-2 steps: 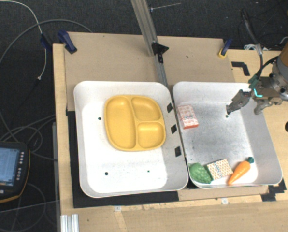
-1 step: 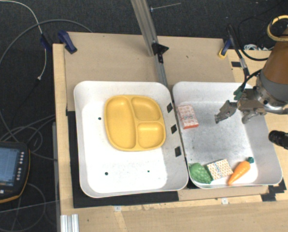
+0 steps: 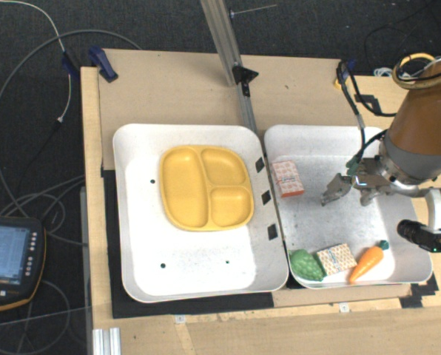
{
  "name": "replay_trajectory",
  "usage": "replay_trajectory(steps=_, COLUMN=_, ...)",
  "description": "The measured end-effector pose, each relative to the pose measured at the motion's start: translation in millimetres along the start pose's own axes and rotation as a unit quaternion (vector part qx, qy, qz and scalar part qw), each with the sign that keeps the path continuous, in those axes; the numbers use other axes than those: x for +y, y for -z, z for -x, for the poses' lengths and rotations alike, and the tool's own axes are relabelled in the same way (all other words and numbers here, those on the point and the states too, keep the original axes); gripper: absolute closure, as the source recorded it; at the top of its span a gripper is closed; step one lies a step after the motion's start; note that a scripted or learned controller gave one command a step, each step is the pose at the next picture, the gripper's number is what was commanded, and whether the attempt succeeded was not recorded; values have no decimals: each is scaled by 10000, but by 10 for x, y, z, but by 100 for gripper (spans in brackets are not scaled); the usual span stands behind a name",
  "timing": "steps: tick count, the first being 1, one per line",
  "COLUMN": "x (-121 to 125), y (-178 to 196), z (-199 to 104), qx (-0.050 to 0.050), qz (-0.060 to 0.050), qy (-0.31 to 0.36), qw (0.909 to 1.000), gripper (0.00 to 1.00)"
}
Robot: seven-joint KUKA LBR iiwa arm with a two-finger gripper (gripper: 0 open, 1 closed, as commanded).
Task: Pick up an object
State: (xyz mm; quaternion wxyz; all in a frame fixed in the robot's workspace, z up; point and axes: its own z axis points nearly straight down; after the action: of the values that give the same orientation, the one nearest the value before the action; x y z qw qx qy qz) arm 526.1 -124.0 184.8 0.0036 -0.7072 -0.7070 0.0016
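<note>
My gripper point(image 3: 348, 193) hangs over the middle of the right bin point(image 3: 317, 143), fingers spread open with only bare bin floor between them. A small pink and white box point(image 3: 288, 178) lies to its left, near the bin's left wall. Along the bin's front edge lie a green lumpy object point(image 3: 307, 265), a patterned tan box point(image 3: 335, 258) and an orange toy carrot point(image 3: 365, 264) with a green tip. None of these touches the gripper.
The left bin point(image 3: 135, 198) holds a yellow divided plate point(image 3: 206, 187). A metal pole point(image 3: 224, 32) slants down to the gap between the bins. The arm's orange and grey body point(image 3: 420, 135) covers the right bin's far right side.
</note>
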Motion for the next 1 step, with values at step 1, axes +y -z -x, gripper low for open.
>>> replay_trajectory(steps=1, x=-28, y=-636, z=2, qx=2, qz=-7, qy=0, qw=10000, gripper=0)
